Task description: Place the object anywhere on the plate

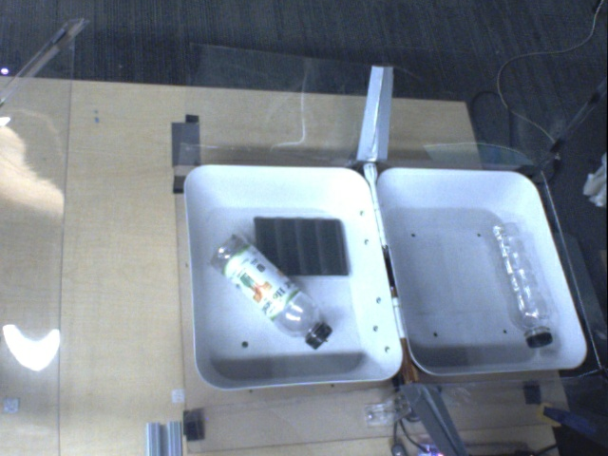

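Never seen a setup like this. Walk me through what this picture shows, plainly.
One fixed camera looks down at a slant on a wooden bench bearing two shallow white bins side by side. The left bin holds a dark ridged rectangular plate and a clear bottle with a label, lying on its side beside the plate with its dark cap toward the camera. The right bin holds a clear unlabelled bottle, also lying down. A robot arm normally reaches in from the right; nothing is being held at this moment.
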Motion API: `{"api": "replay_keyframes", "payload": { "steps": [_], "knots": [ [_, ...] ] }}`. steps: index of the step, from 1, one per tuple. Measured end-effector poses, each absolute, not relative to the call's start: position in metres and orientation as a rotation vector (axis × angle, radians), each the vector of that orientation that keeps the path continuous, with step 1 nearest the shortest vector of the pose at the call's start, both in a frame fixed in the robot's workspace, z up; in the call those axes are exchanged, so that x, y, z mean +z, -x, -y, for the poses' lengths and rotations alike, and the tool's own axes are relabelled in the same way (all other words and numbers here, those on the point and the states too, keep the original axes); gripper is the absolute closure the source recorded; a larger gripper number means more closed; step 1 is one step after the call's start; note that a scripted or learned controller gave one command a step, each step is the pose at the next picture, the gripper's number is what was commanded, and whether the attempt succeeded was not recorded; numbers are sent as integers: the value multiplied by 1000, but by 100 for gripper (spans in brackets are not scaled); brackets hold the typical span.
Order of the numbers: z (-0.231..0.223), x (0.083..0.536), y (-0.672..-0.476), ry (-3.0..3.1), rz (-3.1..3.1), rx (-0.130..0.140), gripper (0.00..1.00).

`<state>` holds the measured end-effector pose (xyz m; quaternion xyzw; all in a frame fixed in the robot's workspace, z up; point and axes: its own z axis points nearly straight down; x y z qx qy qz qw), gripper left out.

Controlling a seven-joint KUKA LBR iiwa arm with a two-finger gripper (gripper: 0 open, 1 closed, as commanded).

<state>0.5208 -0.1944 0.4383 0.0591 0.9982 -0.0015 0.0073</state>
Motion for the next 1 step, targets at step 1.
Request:
{"api": "replay_keyframes", "payload": {
  "steps": [1],
  "knots": [
    [205,438,-531,219,-3121,-7,100]
  ]
}}
